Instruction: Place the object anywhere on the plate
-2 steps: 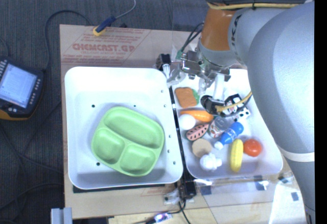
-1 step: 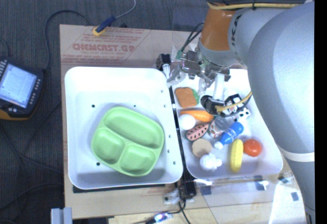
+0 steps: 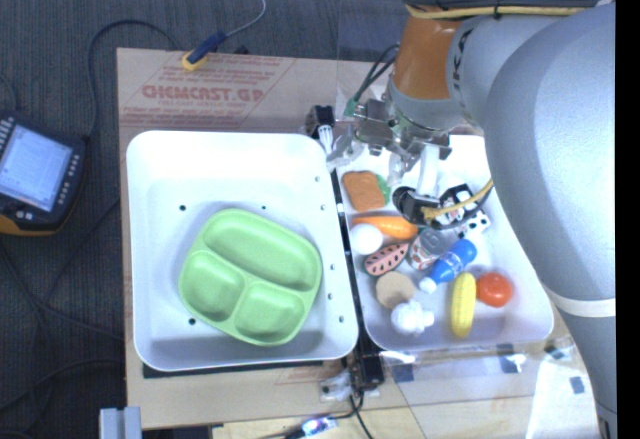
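Plate (image 3: 250,274) first: it's the green divided one, three compartments, sitting a bit askew in the left white bin (image 3: 160,167), and from my seat every compartment looks bare. Over to the right white bin (image 3: 530,312), where all the small stuff is crowded together. I can pick out an orange bread-like piece (image 3: 364,190) near the top left corner, a carrot (image 3: 386,226) just below it, a white egg (image 3: 365,239) beside the divider, and a sausage-looking piece (image 3: 390,257) touching it. Lower down there's a tan round item (image 3: 393,288), a white lumpy thing (image 3: 412,318), a yellow corn cob (image 3: 461,304) lying lengthwise, an orange-red tomato (image 3: 494,289) next to it, and a blue bottle (image 3: 451,263) tilted across the middle. A die (image 3: 480,222) sits near the right wall.

The arm comes in from the right, big grey body, orange band above the wrist, and the gripper (image 3: 409,165) hangs over the top end of the right bin, close to the bread-like piece. Whether the jaws are spread or pressed together, I cannot tell from up here; the wrist hardware and cables block them. I see nothing between them that I'd call held. Both bins rest on a brown board (image 3: 215,92), with a handheld pendant (image 3: 35,172) off on the floor to the left.
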Robot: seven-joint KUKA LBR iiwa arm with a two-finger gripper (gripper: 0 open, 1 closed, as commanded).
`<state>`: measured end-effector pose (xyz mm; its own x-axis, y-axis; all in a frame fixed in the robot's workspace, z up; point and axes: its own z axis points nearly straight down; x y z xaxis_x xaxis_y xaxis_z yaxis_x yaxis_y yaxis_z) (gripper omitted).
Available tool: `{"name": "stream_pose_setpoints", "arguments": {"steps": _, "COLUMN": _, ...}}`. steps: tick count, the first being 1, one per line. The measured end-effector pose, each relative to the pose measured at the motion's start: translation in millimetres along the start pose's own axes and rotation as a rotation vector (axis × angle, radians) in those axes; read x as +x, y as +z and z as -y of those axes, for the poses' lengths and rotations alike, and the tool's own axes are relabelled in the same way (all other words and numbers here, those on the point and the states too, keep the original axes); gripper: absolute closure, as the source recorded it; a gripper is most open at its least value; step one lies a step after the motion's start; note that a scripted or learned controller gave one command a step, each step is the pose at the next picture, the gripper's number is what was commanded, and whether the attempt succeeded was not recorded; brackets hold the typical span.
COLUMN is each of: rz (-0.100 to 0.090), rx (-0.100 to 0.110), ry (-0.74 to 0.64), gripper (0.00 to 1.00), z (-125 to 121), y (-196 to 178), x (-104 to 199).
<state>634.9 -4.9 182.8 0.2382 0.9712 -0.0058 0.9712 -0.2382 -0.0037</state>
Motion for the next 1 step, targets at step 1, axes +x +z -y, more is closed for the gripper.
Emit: {"name": "stream_pose_setpoints", "arguments": {"steps": 1, "rz": 0.000, "rx": 0.000, "ry": 0.000, "gripper": 0.00, "z": 0.0, "y": 0.0, "x": 0.0}}
